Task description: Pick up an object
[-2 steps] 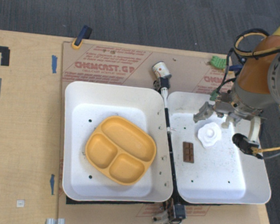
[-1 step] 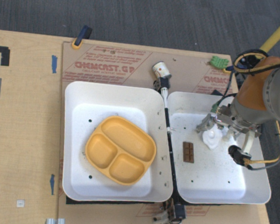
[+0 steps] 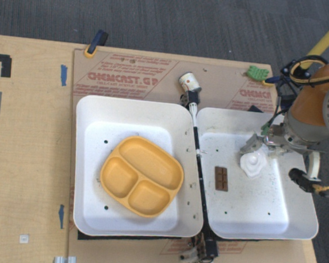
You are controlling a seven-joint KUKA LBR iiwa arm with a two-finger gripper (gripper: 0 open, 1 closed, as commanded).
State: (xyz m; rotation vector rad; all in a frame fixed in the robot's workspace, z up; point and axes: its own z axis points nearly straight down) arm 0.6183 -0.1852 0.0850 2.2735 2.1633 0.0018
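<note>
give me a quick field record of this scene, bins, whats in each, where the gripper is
left bin: holds a yellow divided plate, three compartments
right bin: holds a brown chocolate bar and a white object
gripper: over the right bin, directly above the white object
grasp: cannot tell from this view
chocolate bar position: left of the white object, apart from it
arm: reaches in from the right

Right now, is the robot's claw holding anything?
Gripper: low in the right bin, right over the white object; whether it is open, shut or holding cannot be told.
</note>
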